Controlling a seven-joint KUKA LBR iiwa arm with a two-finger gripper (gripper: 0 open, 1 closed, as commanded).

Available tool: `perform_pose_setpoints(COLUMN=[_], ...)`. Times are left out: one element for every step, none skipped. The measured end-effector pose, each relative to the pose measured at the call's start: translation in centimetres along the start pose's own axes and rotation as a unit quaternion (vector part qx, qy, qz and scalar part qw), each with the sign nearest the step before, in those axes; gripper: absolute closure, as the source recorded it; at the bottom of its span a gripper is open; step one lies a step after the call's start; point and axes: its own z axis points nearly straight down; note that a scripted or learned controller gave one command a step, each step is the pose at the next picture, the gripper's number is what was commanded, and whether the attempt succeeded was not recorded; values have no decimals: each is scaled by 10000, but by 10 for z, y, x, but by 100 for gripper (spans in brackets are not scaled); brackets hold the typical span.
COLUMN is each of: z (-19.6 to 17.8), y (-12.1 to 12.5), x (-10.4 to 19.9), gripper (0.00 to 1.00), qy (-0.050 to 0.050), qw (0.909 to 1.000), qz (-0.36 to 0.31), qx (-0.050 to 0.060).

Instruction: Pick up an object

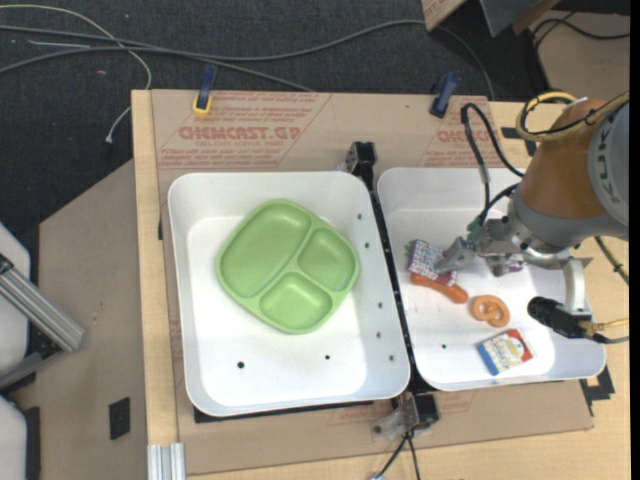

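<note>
Two white bins sit side by side on a brown table (150, 268). The left bin (200, 358) fills the middle of the frame and holds a green plate (288, 265) with three sections, lying flat. The right bin (440, 363) is on the right side of the frame. The grey arm (575, 183) with its orange band comes in from the right and bends down into this bin. Its tool (462, 254) is low in the middle of the right bin, and I cannot tell how it is set or whether it holds anything. Just left of the tool lies a small packet (423, 258) with a busy pattern. Touching the packet's lower edge is an orange carrot toy (441, 286). A little to the right of it lies an orange ring (490, 310). Near the bin's lower right edge lies a small blue and red pack (504, 351). A purple thing (510, 264) peeks out under the arm.
</note>
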Motion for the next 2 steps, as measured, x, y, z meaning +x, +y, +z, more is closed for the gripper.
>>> perform_pose_setpoints(z=[-14, -78], y=[2, 8], x=[0, -5], gripper=[100, 100], qy=[-7, -16], qw=[10000, 10000], qz=[-3, -16], qx=[-43, -5])
